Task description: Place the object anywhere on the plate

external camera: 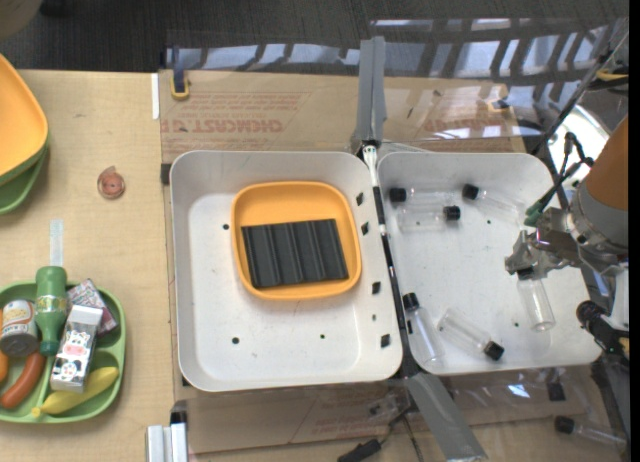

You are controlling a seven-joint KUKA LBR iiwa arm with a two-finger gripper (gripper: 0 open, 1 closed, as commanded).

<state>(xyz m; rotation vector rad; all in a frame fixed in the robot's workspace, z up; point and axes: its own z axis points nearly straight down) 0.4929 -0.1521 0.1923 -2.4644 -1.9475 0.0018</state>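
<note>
The hand (527,255) sits low over the right bin (470,165), near its right wall, with the arm (605,195) coming in from the right. A clear tube (538,305) lies just below the hand, touching or nearly touching it; whether the fingers grip it or how wide they stand cannot be told (they are too small and blurred). More clear tubes with black caps lie about the same bin: two (425,205) near the upper left, one (470,335) at the lower middle, one (418,330) along the left wall.

The plate (295,200), orange with a dark ribbed insert (297,253), rests in the left bin (200,280), towards its upper middle, well apart from the hand.

On the surface (100,240) at left stands a green tray (105,390) of toy food, with an orange bowl (20,130) above it.
</note>
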